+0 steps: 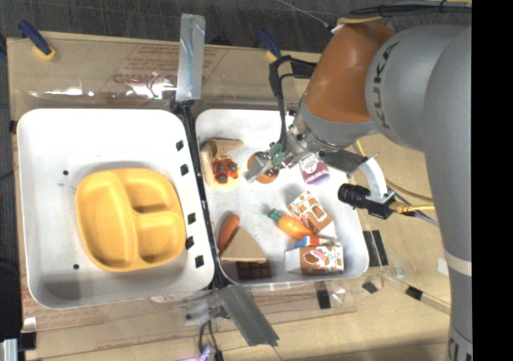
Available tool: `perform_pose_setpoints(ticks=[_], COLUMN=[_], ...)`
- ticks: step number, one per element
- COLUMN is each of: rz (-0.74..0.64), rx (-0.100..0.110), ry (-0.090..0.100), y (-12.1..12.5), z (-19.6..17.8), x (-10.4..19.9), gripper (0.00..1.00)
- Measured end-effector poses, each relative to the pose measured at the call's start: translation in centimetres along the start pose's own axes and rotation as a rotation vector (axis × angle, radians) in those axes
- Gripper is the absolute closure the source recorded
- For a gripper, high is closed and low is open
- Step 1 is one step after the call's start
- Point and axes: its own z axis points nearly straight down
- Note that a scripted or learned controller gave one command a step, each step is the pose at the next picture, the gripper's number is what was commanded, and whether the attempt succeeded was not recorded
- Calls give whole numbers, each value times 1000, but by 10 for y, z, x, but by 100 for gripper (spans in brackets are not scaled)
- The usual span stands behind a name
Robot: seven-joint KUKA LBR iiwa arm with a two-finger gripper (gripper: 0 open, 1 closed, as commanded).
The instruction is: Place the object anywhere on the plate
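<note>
A yellow divided plate (128,215) lies in the left bin (48,135). The right bin (240,123) holds several toy foods. Among them are a toast slice with red toppings (220,160), a round orange piece (258,165), a pink and white carton (313,167) and a brown and white carton (309,208). An orange bottle (290,225), a red sausage (228,229) and a tan wedge (243,251) lie nearer the front. My gripper (272,159) hangs low over the right bin's back half, right at the round orange piece. The wrist hides how it meets the piece.
A chocolate bar (255,271) and another printed carton (319,257) lie at the right bin's front edge. The divider wall (196,199) between the bins stands between the gripper and the plate. The arm's bulk (361,79) covers the right bin's back right corner.
</note>
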Motion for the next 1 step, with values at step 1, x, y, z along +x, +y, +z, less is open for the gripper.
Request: perform_pose_setpoints(ticks=[1], rz=[0], rx=[0], ry=[0], y=[0], z=[0], x=[0], gripper=[0])
